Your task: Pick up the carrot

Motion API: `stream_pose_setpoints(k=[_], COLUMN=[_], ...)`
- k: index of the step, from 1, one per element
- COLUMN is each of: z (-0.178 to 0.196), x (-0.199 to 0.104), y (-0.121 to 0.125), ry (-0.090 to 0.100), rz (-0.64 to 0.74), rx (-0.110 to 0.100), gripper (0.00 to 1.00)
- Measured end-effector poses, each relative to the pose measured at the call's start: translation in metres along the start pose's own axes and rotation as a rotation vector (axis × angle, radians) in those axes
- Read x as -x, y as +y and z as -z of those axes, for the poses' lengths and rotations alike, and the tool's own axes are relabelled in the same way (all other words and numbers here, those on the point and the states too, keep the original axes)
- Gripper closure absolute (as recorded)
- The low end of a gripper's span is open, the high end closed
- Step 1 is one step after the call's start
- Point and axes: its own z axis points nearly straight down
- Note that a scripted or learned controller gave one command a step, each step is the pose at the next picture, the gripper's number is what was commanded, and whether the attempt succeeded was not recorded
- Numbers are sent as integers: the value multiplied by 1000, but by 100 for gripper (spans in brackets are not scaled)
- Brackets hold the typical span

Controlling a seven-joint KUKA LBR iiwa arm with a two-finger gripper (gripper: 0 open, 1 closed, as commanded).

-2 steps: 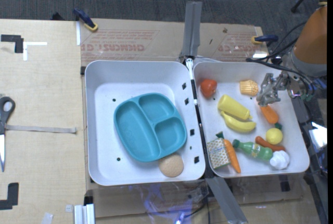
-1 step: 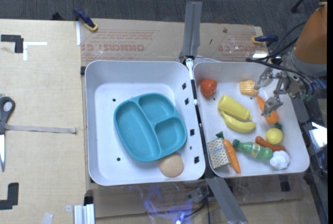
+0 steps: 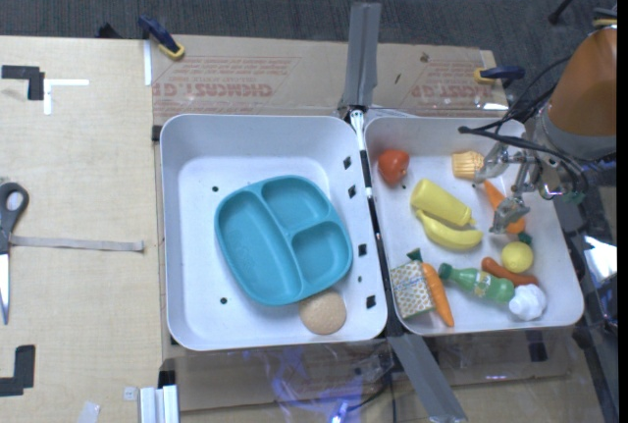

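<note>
Camera view: jaws (image 3: 512,207) clamped on a carrot (image 3: 507,215) above the right bin (image 3: 559,318).

I count two white bins (image 3: 177,215) here. Carrots (image 3: 438,296), at least two, maybe three, hard to tell by my arm. One blue plate (image 3: 283,239), one tomato (image 3: 393,166), one banana (image 3: 450,234), one green bottle (image 3: 477,283), one lemon (image 3: 517,257).

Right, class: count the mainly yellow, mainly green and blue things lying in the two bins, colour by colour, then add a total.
Yellow: 4 (corn cob, yellow block, banana, lemon)
Green: 1 (bottle)
Blue: 1 (divided plate)
Total: 6
</note>
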Motion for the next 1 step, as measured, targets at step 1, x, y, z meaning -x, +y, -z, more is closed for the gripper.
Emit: stream_pose_setpoints(k=[1], z=[12], x=[2], y=[0], ry=[-7], rz=[0], rx=[-2], gripper=[100])
